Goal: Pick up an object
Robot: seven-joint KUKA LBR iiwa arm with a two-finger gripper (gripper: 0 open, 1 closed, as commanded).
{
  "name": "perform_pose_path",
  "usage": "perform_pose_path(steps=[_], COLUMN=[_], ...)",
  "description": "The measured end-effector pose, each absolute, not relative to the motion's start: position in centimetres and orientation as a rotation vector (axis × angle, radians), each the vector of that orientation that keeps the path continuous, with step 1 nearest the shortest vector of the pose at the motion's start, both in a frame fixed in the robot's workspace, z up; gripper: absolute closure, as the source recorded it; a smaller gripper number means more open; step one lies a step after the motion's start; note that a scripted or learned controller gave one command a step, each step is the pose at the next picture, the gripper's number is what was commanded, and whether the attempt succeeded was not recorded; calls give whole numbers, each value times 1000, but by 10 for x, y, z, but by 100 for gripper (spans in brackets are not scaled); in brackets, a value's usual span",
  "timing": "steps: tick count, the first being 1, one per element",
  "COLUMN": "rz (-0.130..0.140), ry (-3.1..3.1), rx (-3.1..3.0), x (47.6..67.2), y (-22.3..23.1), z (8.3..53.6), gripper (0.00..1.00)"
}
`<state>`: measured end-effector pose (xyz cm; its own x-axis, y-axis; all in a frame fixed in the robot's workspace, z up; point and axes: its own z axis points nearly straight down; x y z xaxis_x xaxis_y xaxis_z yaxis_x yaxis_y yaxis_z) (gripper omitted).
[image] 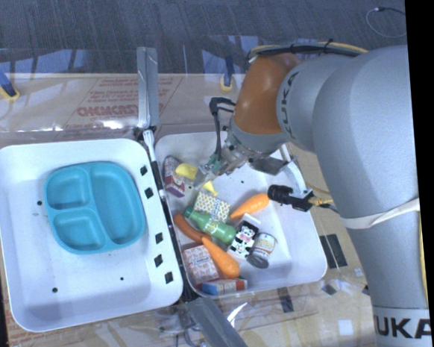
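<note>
Your left bin (11, 222) holds a blue divided tray (94, 205). Your right bin (305, 252) holds the objects: green bottle (211, 226), two carrots, small boxes. The gripper (217, 161) hangs low over a yellow piece (186, 171); you cannot tell its opening.

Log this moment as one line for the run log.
arm: over right bin | gripper: low at far-left pile, by yellow item | grasp: unconfirmed | left bin: blue divided tray
</note>
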<state>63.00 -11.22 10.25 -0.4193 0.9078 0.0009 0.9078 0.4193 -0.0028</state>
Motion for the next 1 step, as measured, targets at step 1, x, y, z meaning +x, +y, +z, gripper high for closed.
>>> perform_pose_path(steps=[1], rz=[0], ry=[-2564], rx=[-1817], x=[657], y=[-48], z=[224], gripper=[100])
